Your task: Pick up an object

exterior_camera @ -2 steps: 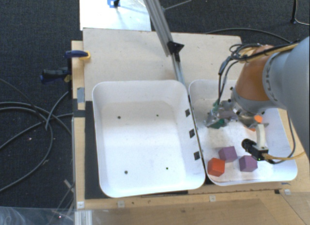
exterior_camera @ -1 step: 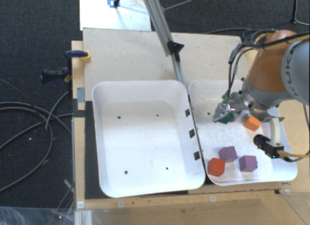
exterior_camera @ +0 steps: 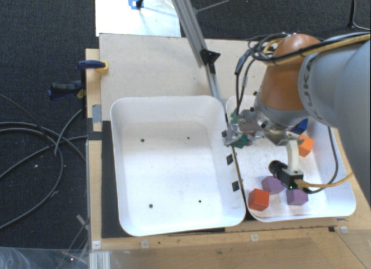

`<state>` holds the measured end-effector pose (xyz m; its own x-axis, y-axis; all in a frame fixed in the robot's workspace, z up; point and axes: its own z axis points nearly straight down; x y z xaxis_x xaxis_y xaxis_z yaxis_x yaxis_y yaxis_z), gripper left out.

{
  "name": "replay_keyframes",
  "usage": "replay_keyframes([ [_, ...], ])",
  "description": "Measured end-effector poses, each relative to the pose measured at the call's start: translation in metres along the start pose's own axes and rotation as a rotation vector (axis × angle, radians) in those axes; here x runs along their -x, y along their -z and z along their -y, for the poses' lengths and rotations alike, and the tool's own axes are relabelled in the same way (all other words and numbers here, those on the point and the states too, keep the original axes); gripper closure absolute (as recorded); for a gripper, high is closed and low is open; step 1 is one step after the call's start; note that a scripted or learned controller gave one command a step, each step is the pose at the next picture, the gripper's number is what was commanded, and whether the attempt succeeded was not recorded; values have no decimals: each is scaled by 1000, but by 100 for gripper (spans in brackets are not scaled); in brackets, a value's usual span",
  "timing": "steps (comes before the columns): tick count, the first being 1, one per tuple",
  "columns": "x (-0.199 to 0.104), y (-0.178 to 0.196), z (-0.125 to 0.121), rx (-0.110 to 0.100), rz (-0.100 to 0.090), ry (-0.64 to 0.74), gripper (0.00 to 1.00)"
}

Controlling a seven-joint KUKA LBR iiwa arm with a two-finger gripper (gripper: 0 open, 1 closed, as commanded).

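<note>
My gripper (exterior_camera: 239, 135) hangs over the left rim of the right bin (exterior_camera: 342, 201), close to the wall between the two bins. A small green piece (exterior_camera: 242, 141) shows right at its tip; I cannot tell whether it is held. In the right bin lie a red cube (exterior_camera: 258, 199), two purple blocks (exterior_camera: 271, 184) (exterior_camera: 297, 197), an orange block (exterior_camera: 305, 145) and a blue piece (exterior_camera: 299, 126) partly hidden by the arm. The grey and orange arm (exterior_camera: 301, 82) covers the bin's back part.
The left bin (exterior_camera: 122, 163) stands beside the right one, sharing a narrow gap. A slanted metal rod (exterior_camera: 194, 27) runs from the top down to the bins' back edge. A blue clamp (exterior_camera: 78, 88) grips the bench's left side.
</note>
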<state>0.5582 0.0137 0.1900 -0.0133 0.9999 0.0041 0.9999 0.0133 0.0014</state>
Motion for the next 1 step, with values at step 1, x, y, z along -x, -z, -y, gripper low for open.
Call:
replay_keyframes([
  [1, -56, 0, -34, 2, 1, -1, 100],
])
